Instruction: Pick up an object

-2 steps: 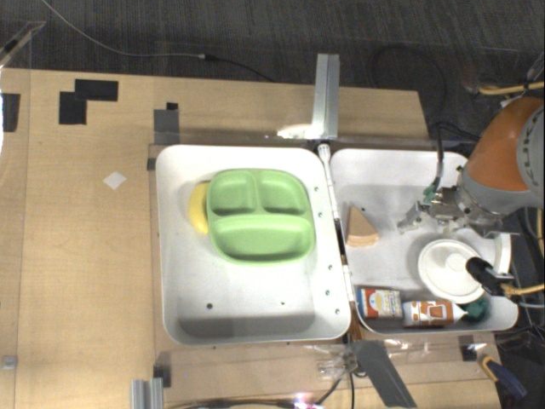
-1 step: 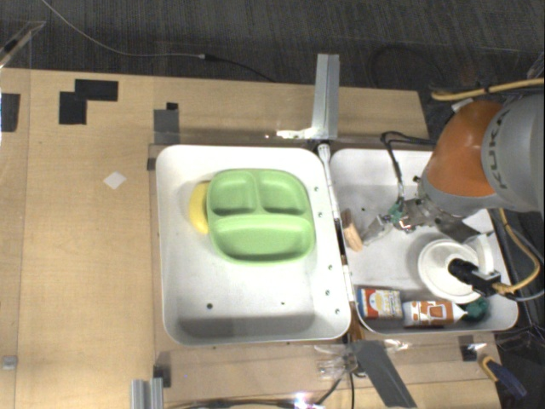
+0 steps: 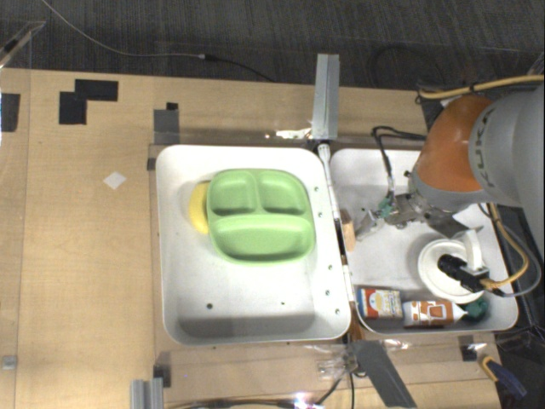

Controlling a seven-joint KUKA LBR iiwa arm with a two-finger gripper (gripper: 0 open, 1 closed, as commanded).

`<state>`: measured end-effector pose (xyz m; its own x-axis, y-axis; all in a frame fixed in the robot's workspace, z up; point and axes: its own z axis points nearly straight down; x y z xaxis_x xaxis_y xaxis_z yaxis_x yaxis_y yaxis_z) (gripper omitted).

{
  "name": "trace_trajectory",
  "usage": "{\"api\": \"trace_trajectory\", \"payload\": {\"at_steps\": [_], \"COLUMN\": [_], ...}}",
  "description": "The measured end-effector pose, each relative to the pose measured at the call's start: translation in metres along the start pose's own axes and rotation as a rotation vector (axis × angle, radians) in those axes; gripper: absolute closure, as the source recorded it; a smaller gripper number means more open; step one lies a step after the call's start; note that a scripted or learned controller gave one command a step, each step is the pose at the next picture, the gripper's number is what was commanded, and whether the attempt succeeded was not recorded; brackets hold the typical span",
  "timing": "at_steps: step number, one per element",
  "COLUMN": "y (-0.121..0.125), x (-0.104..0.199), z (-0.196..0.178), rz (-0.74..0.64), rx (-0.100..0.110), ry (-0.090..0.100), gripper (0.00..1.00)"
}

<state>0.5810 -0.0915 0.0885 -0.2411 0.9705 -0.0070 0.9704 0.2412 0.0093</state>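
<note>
Right bin, near wall: a small carton (image 3: 379,302) with a red and white label lies beside what looks like a small bottle (image 3: 428,313) on its side, with a green cap (image 3: 475,311) at its right end. Both sit against the near wall of the right bin (image 3: 385,261), most likely because loose items settle there.

Right bin, middle: the gripper (image 3: 381,214) is low over bare floor near the bin's left wall. It is well apart from the carton and the bottle, and nothing is seen in its grasp.

Gripper opening: cannot be told at this angle and size.

Task's thing: none is specified. The carton is the closest candidate and lies nearer the camera than the gripper.

Judgement: a pick here would likely close on nothing. The tool needs to shift toward the near wall, and that wall leaves little room on one side of the carton.

Left bin: a green divided plate (image 3: 258,216) rests face up on the floor of the left bin (image 3: 247,305). It partly covers a yellow item (image 3: 197,209) that shows at its left edge and cannot be identified.

Arm: the arm (image 3: 507,156) reaches in from the right, with its orange band (image 3: 447,147) above the wrist.

Far side: a metal post (image 3: 327,92) stands where the bins meet, and black tape marks (image 3: 85,99) sit on the bench (image 3: 77,254).
</note>
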Motion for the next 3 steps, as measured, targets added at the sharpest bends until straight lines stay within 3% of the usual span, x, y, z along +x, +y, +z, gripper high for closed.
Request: {"api": "trace_trajectory", "payload": {"at_steps": [1,2,3], "y": [0.018,-0.010,0.025], "x": [0.039,-0.042,-0.009], "z": [-0.098,-0.044,0.001], "rz": [0.129,-0.004,-0.014], "rx": [0.003,0.006,0.001], "ry": [0.005,0.005,0.004], "gripper": [0.00,0.00,0.00]}}
